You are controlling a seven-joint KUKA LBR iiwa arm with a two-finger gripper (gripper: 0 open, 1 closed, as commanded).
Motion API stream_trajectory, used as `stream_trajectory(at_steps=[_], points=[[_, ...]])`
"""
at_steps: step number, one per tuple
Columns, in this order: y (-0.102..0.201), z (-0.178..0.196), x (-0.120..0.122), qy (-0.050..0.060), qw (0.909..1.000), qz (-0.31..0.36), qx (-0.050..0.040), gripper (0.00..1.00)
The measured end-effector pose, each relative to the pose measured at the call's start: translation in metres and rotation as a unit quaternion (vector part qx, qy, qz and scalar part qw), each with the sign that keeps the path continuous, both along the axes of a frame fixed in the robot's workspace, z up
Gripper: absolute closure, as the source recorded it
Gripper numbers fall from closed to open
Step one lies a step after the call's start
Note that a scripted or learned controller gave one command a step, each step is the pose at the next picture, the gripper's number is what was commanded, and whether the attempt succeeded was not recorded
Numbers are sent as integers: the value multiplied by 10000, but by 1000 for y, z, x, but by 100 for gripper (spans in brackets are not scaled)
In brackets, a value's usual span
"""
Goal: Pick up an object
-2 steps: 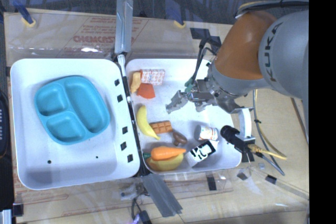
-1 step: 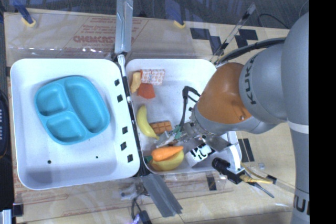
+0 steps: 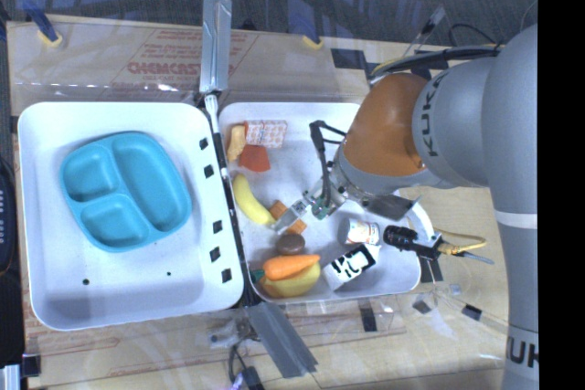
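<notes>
Below, metal pincer (image 3: 294, 216) state unclear, beside curved yellow banana (image 3: 250, 200), smooth blue compartment tray (image 3: 125, 188) well apart.

Open floor mid right bin (image 3: 274, 110), banana (image 3: 251, 201), carrot (image 3: 292, 267), bottle (image 3: 364, 233) crowding around

My arm (image 3: 475, 123) reaches in from the bench's right edge, grey links bent, the orange band (image 3: 388, 128) above the wrist turned up; my tool (image 3: 302, 213) points down and leftward, low over the right bin's middle
</notes>
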State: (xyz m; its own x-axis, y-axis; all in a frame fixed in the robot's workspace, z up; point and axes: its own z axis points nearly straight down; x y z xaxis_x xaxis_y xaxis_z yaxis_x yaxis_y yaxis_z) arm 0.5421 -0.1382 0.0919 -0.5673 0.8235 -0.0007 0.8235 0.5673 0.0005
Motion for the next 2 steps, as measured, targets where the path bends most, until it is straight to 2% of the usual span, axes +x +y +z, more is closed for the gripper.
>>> stream_trajectory(at_steps=[1, 2], points=[[-1, 10, 1, -6, 10000, 18, -4, 100], [43, 0, -24, 10, 9914, -1305, 9, 100]])
